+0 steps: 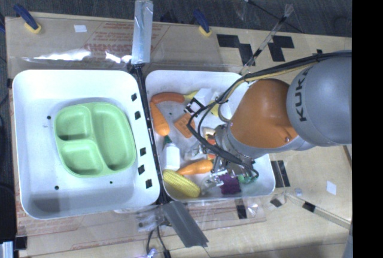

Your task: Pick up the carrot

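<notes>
The carrot [160,120], orange and tapered, lies along the left wall of the right bin [179,78]. A second long orange piece [195,167] lies lower in the bin, just above a yellow corn cob [181,184]. My gripper [218,172] is down in the bin's lower middle, under the arm's orange band [263,114]. Its tip is right at the right end of that lower orange piece. The wrist and cables hide the items beneath them.
The left bin holds a green divided plate [94,138]. Crowded in the right bin are an orange sausage-like item [168,97], an orange wedge [182,126], a small white bottle [172,155] and a purple item [230,186]. A taped divider [142,32] stands between the bins at the back.
</notes>
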{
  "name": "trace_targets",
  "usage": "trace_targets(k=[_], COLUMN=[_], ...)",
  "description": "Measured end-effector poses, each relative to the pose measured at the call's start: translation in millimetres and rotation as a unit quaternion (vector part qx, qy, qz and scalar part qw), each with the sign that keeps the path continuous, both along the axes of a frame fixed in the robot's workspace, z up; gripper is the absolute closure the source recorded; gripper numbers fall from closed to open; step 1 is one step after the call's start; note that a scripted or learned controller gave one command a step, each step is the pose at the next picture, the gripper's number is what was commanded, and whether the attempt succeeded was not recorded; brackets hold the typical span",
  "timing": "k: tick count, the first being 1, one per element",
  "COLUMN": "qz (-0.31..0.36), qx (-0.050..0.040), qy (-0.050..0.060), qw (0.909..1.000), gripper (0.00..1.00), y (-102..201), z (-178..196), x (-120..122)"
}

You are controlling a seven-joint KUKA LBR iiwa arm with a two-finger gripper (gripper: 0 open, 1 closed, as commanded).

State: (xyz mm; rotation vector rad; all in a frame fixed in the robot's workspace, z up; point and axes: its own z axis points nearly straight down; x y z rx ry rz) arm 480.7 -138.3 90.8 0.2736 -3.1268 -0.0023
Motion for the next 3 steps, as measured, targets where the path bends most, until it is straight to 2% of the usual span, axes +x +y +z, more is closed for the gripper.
trace_targets(k=[1,2,3], qz=[-0.074,-0.069,-0.211], qx=[-0.0006,-0.0007,-0.0003], qy=[-0.002,-0.003,-0.003], qw=[0.9973,0.9976,0.9774], gripper=[0.00,1.00,1.00], y=[27,28,92], z=[1,11,102], x=[16,18,17])
